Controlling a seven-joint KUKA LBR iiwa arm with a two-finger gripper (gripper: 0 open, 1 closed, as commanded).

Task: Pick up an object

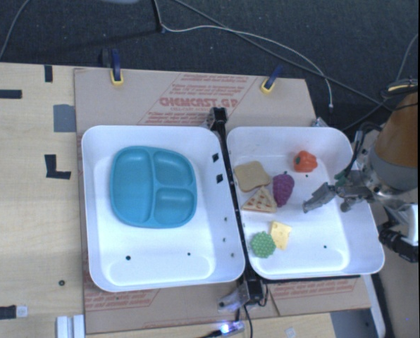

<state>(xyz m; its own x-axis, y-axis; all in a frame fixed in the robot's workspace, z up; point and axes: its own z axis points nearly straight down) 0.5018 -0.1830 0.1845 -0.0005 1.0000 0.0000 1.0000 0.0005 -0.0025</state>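
The right bin (337, 255) holds several toy foods: a red-orange tomato (305, 161), a purple grape bunch (283, 187), a brown toast slice (251, 175), a triangular sandwich piece (260, 201), a yellow cheese wedge (281, 234) and a green round piece (263, 244). My gripper (331, 201) hangs over the right side of this bin, to the right of the grapes and below the tomato. It is open, with nothing between its fingers. One finger (314, 202) points left toward the grapes, well apart from them.
The left bin (97, 252) carries a blue divided plate (153, 186). A black divider (227, 189) separates the two bins. Cables run across the dark floor behind the bench. Bare bin floor lies under and in front of the gripper.
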